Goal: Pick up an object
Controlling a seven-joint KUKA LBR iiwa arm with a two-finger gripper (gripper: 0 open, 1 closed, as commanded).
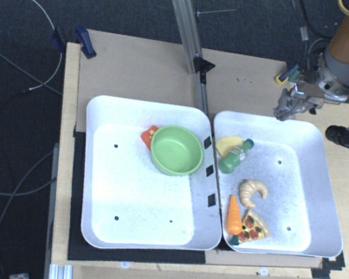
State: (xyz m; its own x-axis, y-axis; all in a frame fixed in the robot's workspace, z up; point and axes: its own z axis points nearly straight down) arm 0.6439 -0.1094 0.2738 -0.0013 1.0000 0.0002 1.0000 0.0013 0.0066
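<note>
My gripper hangs at the far rim of the right bin, above its back edge, with nothing visibly between its fingers. In that bin lie a green bottle resting against a yellow piece, a croissant, a carrot and a pizza slice. All of them sit along the bin's left side, well to the near left of the gripper. The left bin holds a green bowl with a red-orange piece tucked behind its left edge.
A metal pole slants down to the gap between the bins. Black clips sit along the divider. Cables run over the dark floor at left. A blue clamp sits at the bench's far left corner.
</note>
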